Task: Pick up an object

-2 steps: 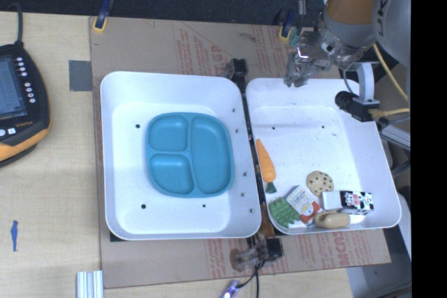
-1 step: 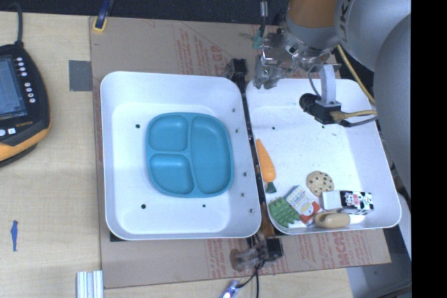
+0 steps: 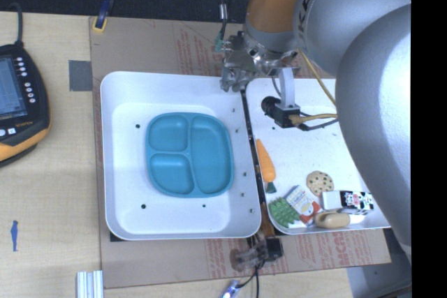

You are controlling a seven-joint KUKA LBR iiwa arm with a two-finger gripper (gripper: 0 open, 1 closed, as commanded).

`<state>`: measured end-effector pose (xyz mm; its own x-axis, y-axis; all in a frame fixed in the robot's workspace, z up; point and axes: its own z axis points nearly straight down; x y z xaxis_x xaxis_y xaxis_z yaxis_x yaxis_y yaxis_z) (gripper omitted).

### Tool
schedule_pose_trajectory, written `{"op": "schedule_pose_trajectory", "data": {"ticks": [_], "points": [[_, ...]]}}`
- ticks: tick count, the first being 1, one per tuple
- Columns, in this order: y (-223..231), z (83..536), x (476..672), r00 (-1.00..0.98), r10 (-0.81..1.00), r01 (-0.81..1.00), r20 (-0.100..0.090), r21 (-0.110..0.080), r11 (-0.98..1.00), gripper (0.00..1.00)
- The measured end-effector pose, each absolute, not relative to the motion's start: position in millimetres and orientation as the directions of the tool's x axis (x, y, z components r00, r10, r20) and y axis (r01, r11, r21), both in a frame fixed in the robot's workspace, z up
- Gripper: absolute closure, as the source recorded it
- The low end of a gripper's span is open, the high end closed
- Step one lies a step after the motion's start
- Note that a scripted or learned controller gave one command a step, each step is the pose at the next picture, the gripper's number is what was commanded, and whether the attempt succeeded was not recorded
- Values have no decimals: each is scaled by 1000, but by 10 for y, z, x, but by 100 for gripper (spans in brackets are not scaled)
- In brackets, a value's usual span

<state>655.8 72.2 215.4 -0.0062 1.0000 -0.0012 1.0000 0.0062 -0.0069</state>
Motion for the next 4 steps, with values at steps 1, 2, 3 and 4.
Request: {"op": "schedule_pose_trajectory", "data": {"ticks": [1, 2, 3, 4], "points": [[-170, 2387, 6300, -1, 1000, 1000, -2, -4, 1, 100], [272, 2067, 6482, -6, 1000, 1000, -2, -6, 6, 100], [269, 2070, 6484, -5, 1000, 1000, -2, -5, 5, 0], [260, 2174, 6485, -8, 1000, 1000, -2, -7, 8, 100]]}}
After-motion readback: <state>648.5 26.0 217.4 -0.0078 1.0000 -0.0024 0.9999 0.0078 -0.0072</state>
